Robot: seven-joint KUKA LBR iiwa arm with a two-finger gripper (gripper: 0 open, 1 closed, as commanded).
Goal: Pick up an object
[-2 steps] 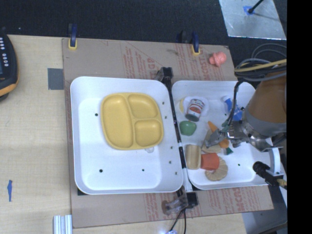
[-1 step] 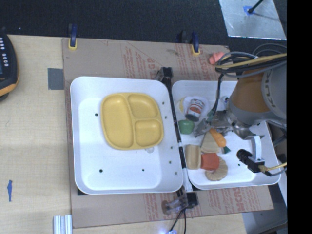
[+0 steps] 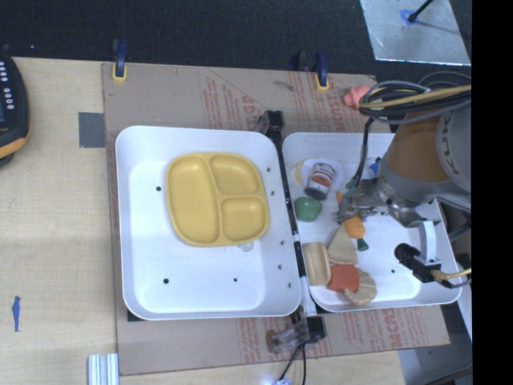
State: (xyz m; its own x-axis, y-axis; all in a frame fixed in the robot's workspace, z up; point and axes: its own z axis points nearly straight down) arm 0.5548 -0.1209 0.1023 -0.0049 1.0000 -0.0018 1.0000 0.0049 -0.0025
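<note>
At the near edge of the bench, a black clamp with a cable sits where the two white bins meet. The left bin carries a yellow divided plate with three compartments, lying flat toward the bin's far half.

The right bin holds a cluster of small objects along its left side. Nearest lies a round tan piece, touching a red-orange block. Just left of the block is a pale tan bread-like slab, close to the bin wall. Above the block rests a beige wedge, and a small orange piece sits at its upper tip. Farther back, a green ball lies beside the bin's left wall, and behind it a small can with a red and white label lies tilted next to a yellowish round item that is partly hidden.

The arm reaches in from the right, its orange band over the bin's far right part. The gripper hangs low over the middle of the right bin, just above the orange piece and right of the green ball. Whether the jaws are spread or pressed together cannot be told; nothing shows between them. A black part of the arm's fitting hangs over the bin's right side.

A pink object lies on the brown board beyond the right bin.
</note>
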